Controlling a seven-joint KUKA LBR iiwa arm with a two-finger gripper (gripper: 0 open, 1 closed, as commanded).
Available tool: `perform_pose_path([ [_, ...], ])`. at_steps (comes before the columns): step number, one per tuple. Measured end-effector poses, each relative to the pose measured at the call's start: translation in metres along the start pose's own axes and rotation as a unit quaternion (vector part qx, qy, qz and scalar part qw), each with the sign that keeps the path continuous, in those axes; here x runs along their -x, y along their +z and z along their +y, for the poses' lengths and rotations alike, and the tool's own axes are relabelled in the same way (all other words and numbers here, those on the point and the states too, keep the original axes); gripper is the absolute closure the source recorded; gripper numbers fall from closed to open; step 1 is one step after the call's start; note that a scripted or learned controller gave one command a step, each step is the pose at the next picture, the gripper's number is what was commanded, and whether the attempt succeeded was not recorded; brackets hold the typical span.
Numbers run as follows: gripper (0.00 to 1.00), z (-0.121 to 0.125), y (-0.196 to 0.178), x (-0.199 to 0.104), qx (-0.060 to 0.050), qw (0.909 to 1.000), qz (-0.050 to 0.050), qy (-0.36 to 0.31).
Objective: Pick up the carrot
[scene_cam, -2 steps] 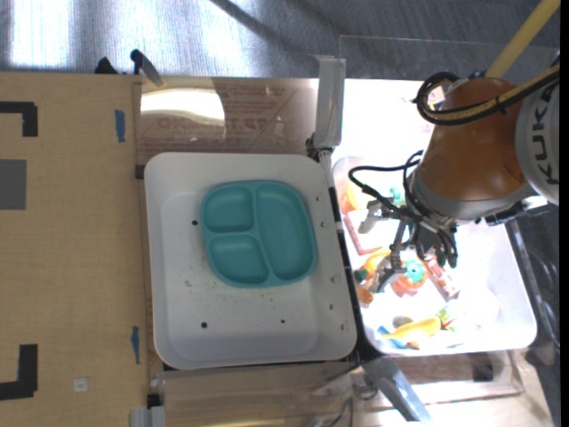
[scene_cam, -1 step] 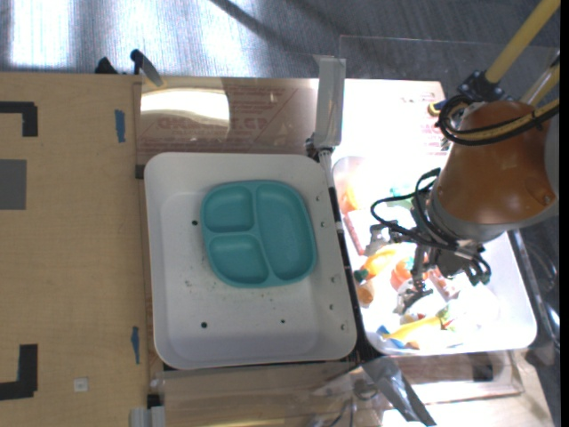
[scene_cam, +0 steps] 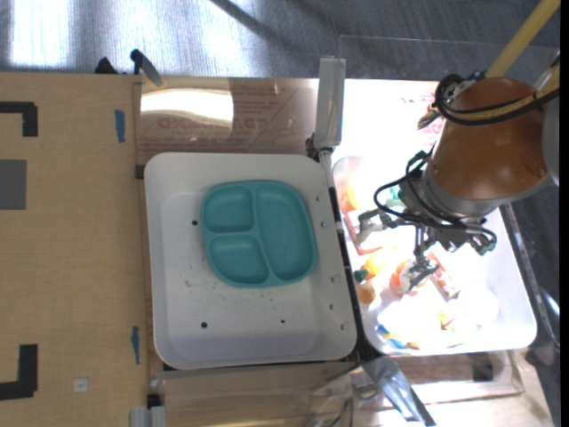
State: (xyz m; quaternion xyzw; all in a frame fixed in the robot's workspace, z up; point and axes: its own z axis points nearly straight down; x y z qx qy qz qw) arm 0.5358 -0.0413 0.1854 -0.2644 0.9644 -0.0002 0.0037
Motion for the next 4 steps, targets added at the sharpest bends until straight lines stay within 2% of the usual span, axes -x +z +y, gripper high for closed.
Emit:
perform_pose_path([
  [1, 0.0, -0.053, 0.084, -0.05, -0.005, 0.9991, -0.005, -0.041],
  [2, 0.0, -0.046, 0.09, -0.037, -0.007, 0.9861, -0.004, 0.166],
  [3, 1.0, -0.045, 0.078, -0.033, -0.008, 0.9861, -0.01, 0.166],
  [4, 1.0, -0.032, -0.17, -0.018, -0.004, 0.9953, -0.005, 0.096],
])
